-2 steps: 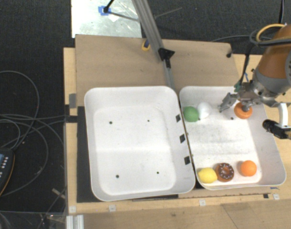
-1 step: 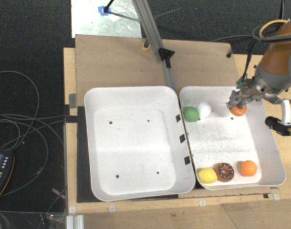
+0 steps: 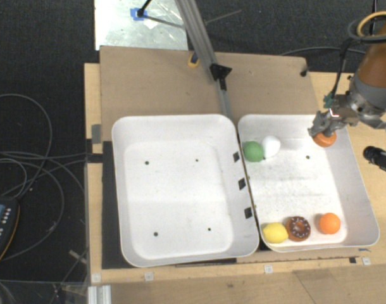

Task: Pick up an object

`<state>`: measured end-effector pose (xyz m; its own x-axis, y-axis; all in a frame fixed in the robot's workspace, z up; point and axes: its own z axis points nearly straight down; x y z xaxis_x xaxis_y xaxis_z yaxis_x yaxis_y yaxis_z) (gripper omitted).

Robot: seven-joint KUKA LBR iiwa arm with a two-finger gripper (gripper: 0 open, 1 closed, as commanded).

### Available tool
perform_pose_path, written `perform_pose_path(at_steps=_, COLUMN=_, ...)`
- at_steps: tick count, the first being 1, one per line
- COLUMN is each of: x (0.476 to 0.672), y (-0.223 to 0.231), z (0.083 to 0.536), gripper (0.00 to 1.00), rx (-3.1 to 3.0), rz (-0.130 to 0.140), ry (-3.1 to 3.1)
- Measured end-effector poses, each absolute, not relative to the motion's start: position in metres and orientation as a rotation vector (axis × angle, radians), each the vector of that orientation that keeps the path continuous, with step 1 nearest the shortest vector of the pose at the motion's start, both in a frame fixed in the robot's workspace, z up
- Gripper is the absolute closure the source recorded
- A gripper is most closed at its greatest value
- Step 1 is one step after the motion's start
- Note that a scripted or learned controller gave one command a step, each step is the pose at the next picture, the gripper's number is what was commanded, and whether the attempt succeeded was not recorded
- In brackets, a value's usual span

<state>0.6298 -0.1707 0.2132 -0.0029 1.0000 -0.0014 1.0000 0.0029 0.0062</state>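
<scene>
Camera view first: gripper point(image 3: 324, 132) hangs above the right bin's point(image 3: 364, 198) far corner, clenched on an orange ball point(image 3: 325, 139), and we judge the lift underway. Next, we reckon, comes a steady rise, clear of the green ball point(image 3: 253, 151) and donut point(image 3: 298, 228).

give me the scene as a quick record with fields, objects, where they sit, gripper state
bins: two shallow white bins side by side, left bin and right bin
right bin, far end: round green ball touching round white ball
right bin, near edge: yellow lemon-shaped toy, brown ring doughnut toy, small orange ball, in a row
gripper: two-finger gripper over the right bin's far right part
held: orange rounded object at the gripper's tip, apparently between the fingers
</scene>
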Motion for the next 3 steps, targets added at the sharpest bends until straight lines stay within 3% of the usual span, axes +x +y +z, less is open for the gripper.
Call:
perform_pose_path(at_steps=1, x=0.631, y=-0.171, z=0.251, gripper=1.0, rx=2.213, rz=0.005, ry=2.222)
perform_pose_path(at_steps=3, x=0.611, y=-0.057, z=0.242, gripper=1.0, rx=2.212, rz=0.001, ry=2.234)
